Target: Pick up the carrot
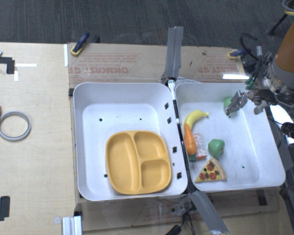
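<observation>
The arm reaches in from the right, its pincer [245,103] open and holding nothing above the right bin's [257,177] far side, well apart from the carrot [189,138].

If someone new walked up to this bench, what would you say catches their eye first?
Most likely the yellow divided plate, lying alone in the left bin. Next, the bright toy food along the right bin's left side: a banana, the carrot just below it, a green pepper and a pizza slice. The gripper hangs over that bin's far right corner, well away from the carrot.
</observation>
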`<state>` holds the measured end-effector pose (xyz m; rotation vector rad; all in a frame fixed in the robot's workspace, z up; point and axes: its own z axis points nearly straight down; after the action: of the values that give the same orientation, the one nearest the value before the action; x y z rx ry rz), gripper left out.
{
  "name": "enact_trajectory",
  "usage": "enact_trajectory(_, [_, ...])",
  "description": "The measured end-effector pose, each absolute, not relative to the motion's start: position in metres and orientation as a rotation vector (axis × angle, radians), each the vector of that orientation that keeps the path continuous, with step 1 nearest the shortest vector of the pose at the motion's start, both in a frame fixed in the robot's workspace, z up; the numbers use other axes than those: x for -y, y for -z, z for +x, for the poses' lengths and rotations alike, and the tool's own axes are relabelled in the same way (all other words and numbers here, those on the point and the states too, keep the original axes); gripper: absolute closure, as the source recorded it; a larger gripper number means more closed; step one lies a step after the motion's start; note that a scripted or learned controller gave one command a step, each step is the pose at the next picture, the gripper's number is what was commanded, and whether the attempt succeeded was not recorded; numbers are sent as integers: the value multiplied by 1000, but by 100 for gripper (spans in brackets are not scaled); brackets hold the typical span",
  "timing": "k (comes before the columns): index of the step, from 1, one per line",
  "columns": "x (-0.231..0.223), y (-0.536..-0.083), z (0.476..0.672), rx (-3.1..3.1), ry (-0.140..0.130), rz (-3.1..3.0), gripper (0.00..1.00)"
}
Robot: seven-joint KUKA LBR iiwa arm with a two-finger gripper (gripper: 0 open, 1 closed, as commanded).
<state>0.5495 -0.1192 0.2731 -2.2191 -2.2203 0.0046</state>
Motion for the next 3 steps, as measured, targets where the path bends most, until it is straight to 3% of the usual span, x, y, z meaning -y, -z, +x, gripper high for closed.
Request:
enact_trajectory(1, [90,-192,609,2425,-3,-1996,0])
enact_trajectory(2, [4,-192,598,2765,-1,-1491,0])
enact_trajectory(3, [-71,-191,573,2955,-1,-1064,0])
